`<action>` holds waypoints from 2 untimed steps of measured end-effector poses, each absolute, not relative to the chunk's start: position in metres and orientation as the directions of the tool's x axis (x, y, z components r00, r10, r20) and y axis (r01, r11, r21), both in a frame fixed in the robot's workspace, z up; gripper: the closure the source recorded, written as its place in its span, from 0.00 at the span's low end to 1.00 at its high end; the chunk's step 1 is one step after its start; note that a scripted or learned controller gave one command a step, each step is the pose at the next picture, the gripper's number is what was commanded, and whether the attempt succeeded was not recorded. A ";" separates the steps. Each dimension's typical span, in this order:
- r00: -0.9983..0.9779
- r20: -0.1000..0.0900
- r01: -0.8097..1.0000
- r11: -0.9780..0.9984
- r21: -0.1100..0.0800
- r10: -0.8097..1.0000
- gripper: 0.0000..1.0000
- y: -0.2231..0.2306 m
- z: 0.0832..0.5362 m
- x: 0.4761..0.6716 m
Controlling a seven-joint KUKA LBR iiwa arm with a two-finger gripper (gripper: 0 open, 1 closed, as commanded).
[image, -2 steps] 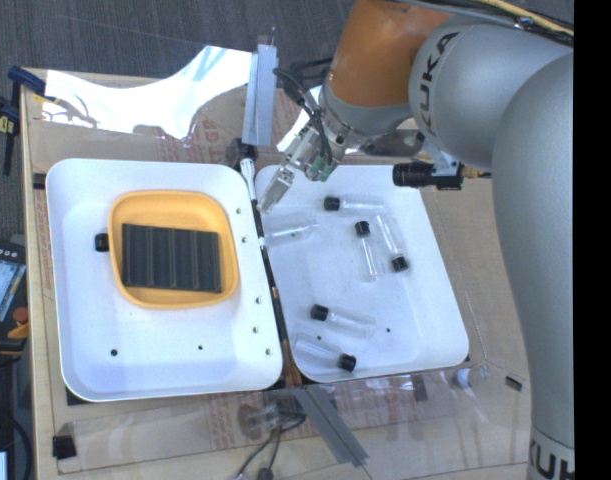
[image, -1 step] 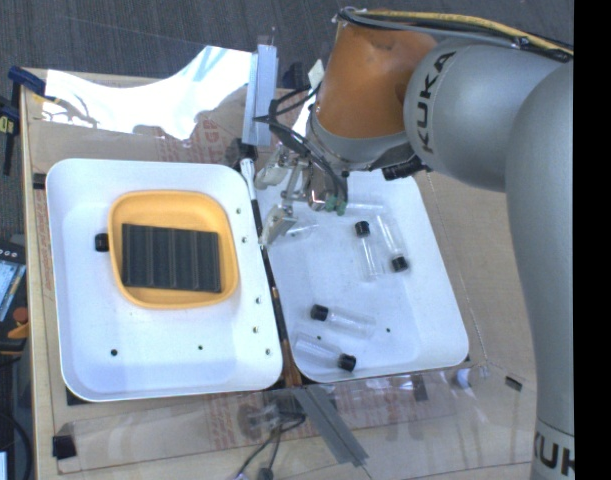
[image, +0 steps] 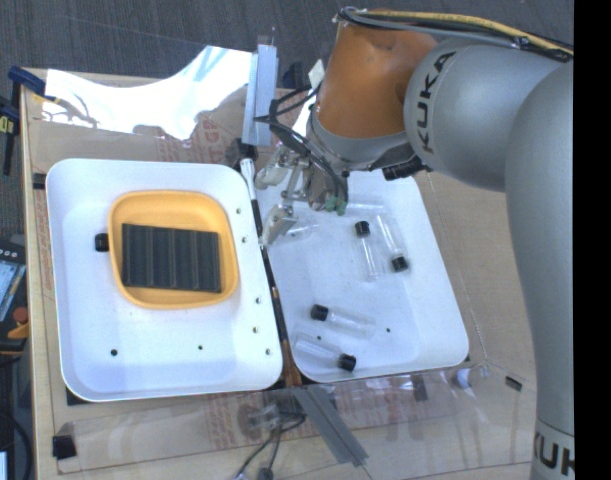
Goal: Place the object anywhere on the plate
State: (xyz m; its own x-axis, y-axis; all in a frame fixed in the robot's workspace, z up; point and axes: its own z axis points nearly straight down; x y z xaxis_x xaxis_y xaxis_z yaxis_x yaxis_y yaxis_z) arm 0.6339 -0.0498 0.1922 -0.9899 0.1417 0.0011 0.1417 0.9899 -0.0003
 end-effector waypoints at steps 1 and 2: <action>-0.983 -0.003 -0.181 0.983 0.000 -0.181 0.00 -0.007 0.217 0.631; -0.981 -0.003 -0.192 0.981 -0.001 -0.192 0.00 -0.039 0.237 0.630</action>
State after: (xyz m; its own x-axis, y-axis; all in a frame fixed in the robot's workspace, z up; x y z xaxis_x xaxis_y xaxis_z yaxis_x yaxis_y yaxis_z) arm 0.6301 -0.0390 0.2374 -0.9814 -0.1921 -0.0029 -0.1921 0.9814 -0.0010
